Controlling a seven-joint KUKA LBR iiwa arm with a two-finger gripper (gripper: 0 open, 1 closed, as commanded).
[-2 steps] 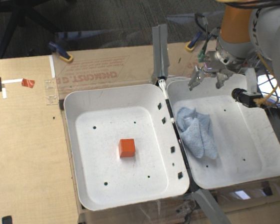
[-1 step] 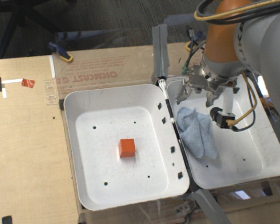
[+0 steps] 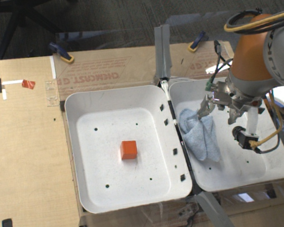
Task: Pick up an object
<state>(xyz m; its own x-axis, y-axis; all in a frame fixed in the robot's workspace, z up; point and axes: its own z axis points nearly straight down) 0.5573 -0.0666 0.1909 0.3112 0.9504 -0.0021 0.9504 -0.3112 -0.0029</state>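
- So the gripper (image 3: pixel 217 108) sits over the right bin (image 3: pixel 271 172), fingers spread, one tip touching the top edge of the blue-grey cloth (image 3: pixel 199 133).
- Hard to say if any fabric is actually pinched; looks like not.
- Best move: drop straight into the bunched part, squeeze fully, lift slowly.
- Orange block (image 3: pixel 129 150) sits mid left bin (image 3: pixel 90 192), well apart.
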